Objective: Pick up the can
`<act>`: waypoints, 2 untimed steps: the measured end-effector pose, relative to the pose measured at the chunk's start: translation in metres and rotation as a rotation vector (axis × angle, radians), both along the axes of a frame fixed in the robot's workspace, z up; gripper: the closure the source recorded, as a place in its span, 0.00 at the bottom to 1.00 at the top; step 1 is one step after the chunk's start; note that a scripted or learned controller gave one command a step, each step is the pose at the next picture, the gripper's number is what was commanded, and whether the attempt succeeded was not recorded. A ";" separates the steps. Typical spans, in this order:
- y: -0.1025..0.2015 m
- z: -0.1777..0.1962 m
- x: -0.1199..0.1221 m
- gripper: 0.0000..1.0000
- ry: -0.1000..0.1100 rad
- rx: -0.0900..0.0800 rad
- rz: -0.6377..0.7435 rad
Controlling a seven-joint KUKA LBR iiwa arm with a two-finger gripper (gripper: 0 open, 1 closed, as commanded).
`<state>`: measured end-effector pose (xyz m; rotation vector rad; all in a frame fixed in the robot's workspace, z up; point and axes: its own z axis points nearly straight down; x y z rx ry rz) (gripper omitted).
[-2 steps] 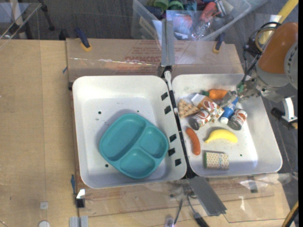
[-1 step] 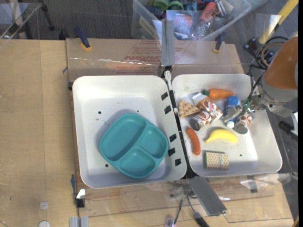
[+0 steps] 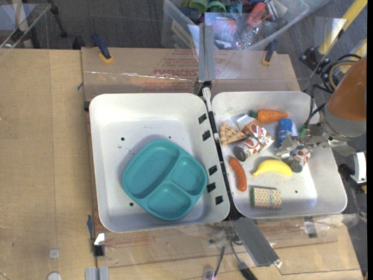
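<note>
The can (image 3: 253, 142) lies on its side in the right bin (image 3: 326, 200), red and white, with its dark end pointing to the front left. My gripper (image 3: 296, 153) is low in the same bin, to the right of the can and apart from it, just above the right end of a banana (image 3: 271, 168). Metal parts and small red-and-white patches crowd around the gripper's tip. The grey arm with its orange band (image 3: 353, 92) comes in from the right.
Around the can lie a pizza slice (image 3: 231, 135), a carrot (image 3: 271, 115), a blue bottle (image 3: 284, 130), a red sausage (image 3: 238, 174) and a patterned box (image 3: 266, 198). The left bin (image 3: 111, 127) holds a teal divided plate (image 3: 164, 179).
</note>
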<state>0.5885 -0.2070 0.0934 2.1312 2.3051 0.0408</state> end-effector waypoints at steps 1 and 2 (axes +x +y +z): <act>-0.006 0.010 0.000 1.00 -0.002 -0.015 -0.002; 0.001 0.010 0.001 0.00 0.001 -0.004 0.005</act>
